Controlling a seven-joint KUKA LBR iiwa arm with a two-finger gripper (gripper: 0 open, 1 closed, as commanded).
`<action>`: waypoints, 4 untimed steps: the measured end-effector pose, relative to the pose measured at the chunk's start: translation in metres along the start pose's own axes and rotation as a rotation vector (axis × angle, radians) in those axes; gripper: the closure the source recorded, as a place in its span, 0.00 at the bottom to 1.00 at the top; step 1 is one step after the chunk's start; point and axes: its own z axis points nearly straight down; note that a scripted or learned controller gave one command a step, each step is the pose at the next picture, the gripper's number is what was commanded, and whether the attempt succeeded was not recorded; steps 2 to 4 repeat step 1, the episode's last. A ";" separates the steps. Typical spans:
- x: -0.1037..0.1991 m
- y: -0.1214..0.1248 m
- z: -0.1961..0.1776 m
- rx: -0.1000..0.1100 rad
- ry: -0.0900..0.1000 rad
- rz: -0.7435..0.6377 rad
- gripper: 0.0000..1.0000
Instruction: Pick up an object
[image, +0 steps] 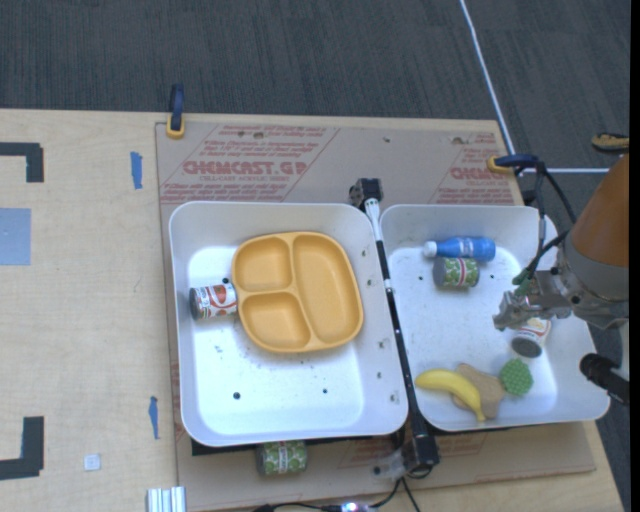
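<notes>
A stray can (284, 458) lies on the bench's near edge, below the left bin (200, 400). A banana (452, 386) rests in the right bin (440, 320), near the gripper (524, 312), whose grip cannot be told. Beyond, printed board (330, 165) meets dark carpet (300, 50).

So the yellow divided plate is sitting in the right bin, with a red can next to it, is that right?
Not quite. The camera view shows the yellow divided plate in the left bin, not the right one. The red can does lie next to it, at its left edge.
</notes>
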 end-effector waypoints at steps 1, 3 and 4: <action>0.001 0.000 0.000 0.000 0.000 -0.001 0.00; 0.001 0.000 0.000 0.000 0.000 -0.001 0.00; 0.001 0.000 0.000 0.000 0.000 -0.001 0.00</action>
